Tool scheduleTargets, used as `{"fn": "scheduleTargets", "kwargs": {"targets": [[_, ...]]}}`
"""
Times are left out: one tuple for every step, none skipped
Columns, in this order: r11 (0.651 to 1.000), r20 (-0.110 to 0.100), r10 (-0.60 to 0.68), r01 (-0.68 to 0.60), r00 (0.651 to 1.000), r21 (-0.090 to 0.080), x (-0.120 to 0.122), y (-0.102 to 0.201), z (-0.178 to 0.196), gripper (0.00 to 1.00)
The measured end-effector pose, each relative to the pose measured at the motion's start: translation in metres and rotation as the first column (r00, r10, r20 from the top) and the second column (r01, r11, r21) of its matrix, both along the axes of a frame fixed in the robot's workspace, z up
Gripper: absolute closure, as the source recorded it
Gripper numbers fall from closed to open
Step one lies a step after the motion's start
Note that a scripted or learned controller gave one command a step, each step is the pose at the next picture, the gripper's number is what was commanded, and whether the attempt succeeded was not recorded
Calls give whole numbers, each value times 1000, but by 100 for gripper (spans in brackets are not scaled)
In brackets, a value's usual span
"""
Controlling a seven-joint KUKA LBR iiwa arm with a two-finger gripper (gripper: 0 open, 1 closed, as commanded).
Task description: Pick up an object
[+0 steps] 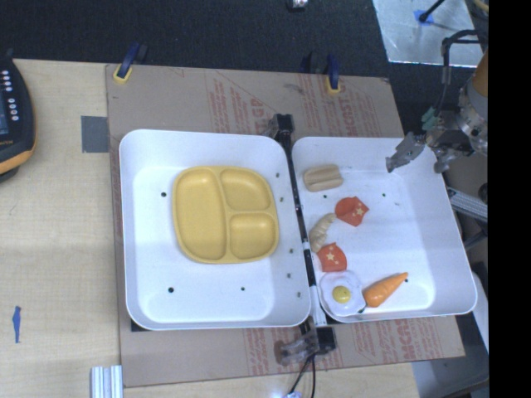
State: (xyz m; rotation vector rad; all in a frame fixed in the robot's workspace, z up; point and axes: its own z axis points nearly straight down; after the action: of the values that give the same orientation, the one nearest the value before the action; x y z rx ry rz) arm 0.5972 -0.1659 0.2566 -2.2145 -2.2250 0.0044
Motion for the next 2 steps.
{"fn": "scheduleTargets", "kwargs": {"targets": [[1000,-8,4,-4,1000,2,28,29,-98,0],[1000,-8,-1,1,1000,2,6,41,-170,0]]}}
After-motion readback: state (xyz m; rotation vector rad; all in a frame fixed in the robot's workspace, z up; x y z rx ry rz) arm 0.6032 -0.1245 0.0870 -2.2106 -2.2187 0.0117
